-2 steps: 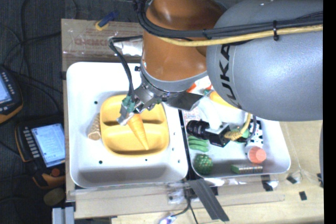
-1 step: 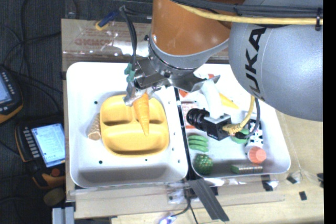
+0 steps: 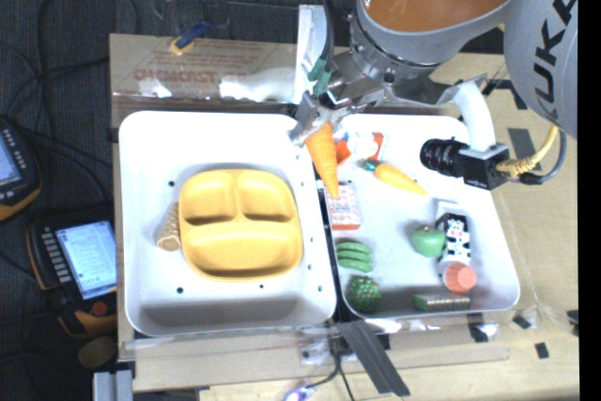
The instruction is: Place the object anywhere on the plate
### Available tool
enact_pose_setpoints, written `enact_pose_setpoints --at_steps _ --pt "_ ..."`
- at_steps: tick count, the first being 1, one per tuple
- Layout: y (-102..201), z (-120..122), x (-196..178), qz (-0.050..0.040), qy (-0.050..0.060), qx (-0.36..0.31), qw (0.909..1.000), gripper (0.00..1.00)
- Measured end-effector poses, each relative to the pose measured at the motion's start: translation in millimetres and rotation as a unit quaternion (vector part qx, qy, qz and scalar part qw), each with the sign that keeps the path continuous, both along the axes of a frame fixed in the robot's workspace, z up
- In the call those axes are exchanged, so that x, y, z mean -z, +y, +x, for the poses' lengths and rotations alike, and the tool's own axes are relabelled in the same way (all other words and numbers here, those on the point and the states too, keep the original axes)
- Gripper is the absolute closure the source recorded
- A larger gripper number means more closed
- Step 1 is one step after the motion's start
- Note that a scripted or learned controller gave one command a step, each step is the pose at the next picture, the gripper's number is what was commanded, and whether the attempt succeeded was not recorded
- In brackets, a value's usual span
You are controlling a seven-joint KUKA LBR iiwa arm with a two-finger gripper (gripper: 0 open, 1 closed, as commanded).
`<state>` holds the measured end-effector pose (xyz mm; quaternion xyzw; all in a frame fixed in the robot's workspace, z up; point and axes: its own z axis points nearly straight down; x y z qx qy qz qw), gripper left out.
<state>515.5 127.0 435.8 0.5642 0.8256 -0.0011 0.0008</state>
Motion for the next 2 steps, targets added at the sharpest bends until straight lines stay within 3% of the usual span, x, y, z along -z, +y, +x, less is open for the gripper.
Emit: enact_pose_setpoints --at_steps 1,2 --pt "56 -32 138 0.0004 0.002 0.015 0.9999 1.0" --pt "55 1 81 -0.0008 0.0 0.127 0.9919 1.0"
